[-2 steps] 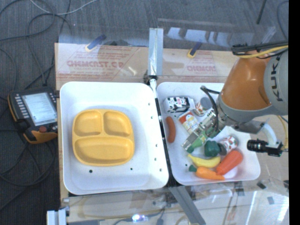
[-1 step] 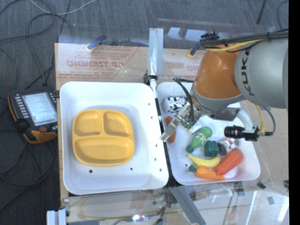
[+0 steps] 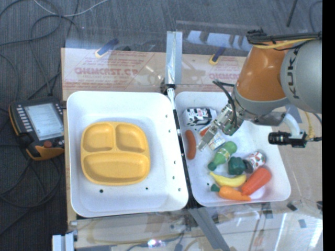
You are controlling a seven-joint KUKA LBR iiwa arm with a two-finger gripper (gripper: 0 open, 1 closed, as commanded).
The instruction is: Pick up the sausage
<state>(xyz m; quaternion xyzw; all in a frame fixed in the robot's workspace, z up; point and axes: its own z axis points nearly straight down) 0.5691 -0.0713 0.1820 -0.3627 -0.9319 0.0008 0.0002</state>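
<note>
The sausage (image 3: 191, 144) is lying in the right bin (image 3: 282, 190), close against that bin's left wall, with its long axis running from far to near. The jaws (image 3: 213, 133) are being held low over the same bin, just right of the sausage and slightly toward its far end, apart from it. Nothing is being pinched between them; whether they are spread or pressed together cannot be told from this slanted view.

The coming move is judged to turn on a short shift to the left, with the jaws being turned so that they close across the sausage's narrow width; the wall just beside it is leaving little room on that side.

A black-and-white carton (image 3: 198, 115) is resting beyond the jaws, its printing too small to be read. A green bottle (image 3: 222, 155), a banana (image 3: 229, 180) and two carrots (image 3: 250, 184) are crowding the near right of the bin.

A yellow divided plate (image 3: 115, 152) is sitting in the left bin (image 3: 84, 200). Mirrored, faint red lettering is showing on the cardboard (image 3: 112, 72) on the table beyond the bins, and it is not being made out with confidence.
</note>
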